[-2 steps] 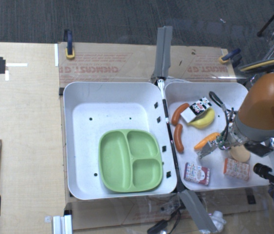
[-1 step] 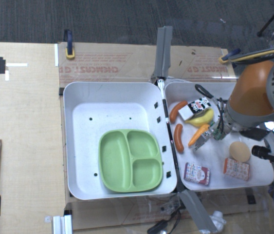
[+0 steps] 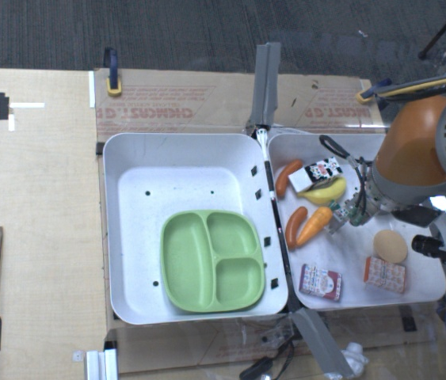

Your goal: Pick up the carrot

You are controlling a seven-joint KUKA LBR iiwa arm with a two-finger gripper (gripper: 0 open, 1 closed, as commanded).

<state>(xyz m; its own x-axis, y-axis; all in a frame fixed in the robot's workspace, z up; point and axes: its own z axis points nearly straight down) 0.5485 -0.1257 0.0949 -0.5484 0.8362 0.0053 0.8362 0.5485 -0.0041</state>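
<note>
Camera view has the carrot (image 3: 314,225) sitting in the right bin (image 3: 421,291), over toward its left wall, lying at a slant with the fat end up-right and the tip pointing down-left. It's just beside a sausage (image 3: 295,226) on its left and right under a banana (image 3: 325,191).

The hand (image 3: 352,210) is down low at the carrot's thick end, touching it or close to it, but I honestly can't tell how wide it's spread or whether it's got a grip on anything, that bit is a dark blur under the wrist. So I'd call it the reach done, the actual grab unconfirmed, and the lift not done, since the carrot looks flat on the bin floor.

Carrot itself: plain orange, smooth, tapered, probably a plastic toy.
</note>
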